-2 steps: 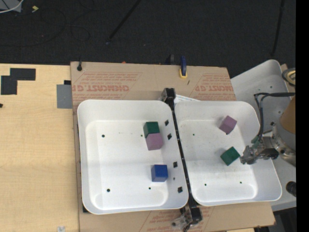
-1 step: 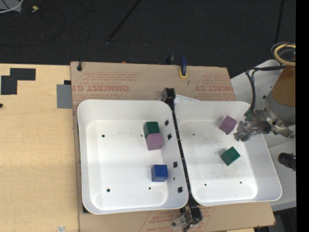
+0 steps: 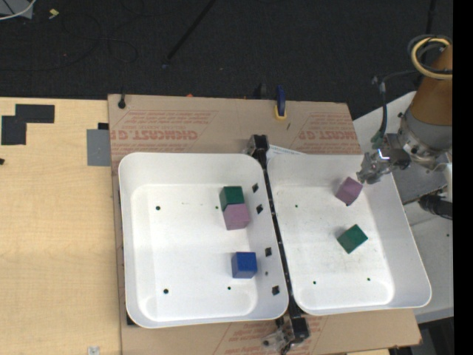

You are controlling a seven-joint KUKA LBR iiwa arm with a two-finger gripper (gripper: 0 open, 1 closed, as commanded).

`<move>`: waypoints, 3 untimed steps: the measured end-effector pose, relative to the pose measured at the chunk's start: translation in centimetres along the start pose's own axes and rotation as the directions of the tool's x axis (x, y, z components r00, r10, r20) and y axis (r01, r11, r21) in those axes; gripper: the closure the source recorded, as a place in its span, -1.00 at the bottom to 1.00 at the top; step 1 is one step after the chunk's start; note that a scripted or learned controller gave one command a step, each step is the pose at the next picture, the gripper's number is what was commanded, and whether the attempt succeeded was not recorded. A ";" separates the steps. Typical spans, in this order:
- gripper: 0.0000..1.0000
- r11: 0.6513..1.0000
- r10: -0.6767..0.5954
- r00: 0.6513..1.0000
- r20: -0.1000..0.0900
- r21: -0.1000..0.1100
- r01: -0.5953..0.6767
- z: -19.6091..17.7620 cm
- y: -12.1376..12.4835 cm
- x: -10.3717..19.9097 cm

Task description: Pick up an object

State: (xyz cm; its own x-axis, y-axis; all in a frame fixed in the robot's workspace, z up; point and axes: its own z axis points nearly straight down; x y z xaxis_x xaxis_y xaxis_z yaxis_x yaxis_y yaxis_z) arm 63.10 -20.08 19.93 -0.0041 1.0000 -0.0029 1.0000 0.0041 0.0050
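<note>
Currently the gripper (image 3: 372,170) is seen at the right bin's (image 3: 414,272) far right edge, just beside a purple cube (image 3: 348,191); whether anything is gripped cannot be told. A green cube (image 3: 352,238) lies nearer the bin's middle. The step is judged to be the approach: alignment over the purple cube is needed next.

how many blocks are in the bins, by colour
green cube-shaped blocks: 2, one in the left bin, one in the right bin
purple cube-shaped blocks: 2, one in the left bin, one in the right bin
blue cube-shaped block: 1, left bin
total: 5
</note>
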 end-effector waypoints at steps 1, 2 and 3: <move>1.00 1.000 0.004 1.000 -0.003 0.008 -0.004 0.3 -1.2 -1.3; 1.00 1.000 0.002 1.000 -0.002 0.004 -0.002 -0.1 1.4 -1.2; 1.00 1.000 0.003 1.000 -0.003 0.009 -0.003 0.9 -0.7 -1.1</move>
State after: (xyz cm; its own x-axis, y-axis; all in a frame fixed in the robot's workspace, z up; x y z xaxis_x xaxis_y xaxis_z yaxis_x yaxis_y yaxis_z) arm 62.43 -21.22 19.06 -0.0008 1.0000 0.0003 1.0000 0.0008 -0.0040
